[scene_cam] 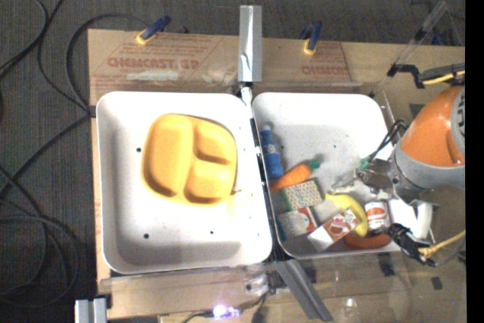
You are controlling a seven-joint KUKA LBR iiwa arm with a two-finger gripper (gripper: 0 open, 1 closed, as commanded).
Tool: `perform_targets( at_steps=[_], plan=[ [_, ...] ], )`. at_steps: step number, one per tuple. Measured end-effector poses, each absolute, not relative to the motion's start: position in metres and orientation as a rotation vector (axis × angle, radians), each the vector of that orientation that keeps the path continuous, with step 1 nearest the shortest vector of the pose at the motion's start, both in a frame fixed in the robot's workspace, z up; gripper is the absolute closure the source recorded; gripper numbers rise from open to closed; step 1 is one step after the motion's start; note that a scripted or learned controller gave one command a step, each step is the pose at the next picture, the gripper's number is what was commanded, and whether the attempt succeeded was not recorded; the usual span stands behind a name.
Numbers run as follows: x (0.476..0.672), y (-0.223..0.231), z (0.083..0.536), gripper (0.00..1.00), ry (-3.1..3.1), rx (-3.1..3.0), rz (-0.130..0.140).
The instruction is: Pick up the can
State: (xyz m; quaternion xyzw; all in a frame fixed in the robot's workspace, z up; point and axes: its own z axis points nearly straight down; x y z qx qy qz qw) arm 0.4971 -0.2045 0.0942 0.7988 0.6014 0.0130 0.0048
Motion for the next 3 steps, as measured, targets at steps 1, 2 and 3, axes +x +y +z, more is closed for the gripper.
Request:
perform_targets(
  at_steps=[1,2,3],
  plan=[
    [0.495,-0.2028,0.0935,0.0,1.933,2.46,0.034],
    [0.4951,-0.2053,0.0936,0.0,1.96,2.449,0.035],
    [0.4958,-0.2058,0.0938,0.0,1.926,2.477,0.039]
  ],
)
